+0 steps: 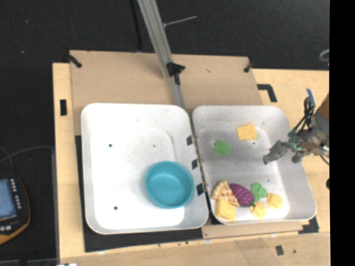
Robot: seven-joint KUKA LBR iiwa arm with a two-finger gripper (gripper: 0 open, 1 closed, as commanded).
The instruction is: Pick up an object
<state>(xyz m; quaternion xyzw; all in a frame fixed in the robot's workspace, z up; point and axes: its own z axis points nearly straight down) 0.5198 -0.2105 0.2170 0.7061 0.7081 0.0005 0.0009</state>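
The right bin holds several small toy foods. A yellow block and a green piece lie in its middle. Along its front edge cluster a waffle-patterned piece, a purple grape bunch, a green piece and several yellow chunks. My gripper hangs over the bin's right side, to the right of the yellow block. It is open, its fingers spread with nothing between them.
A blue bowl sits at the front right of the left bin. A grey metal pole slants in from the top to the seam between the bins. A handheld pendant lies off the bench at far left.
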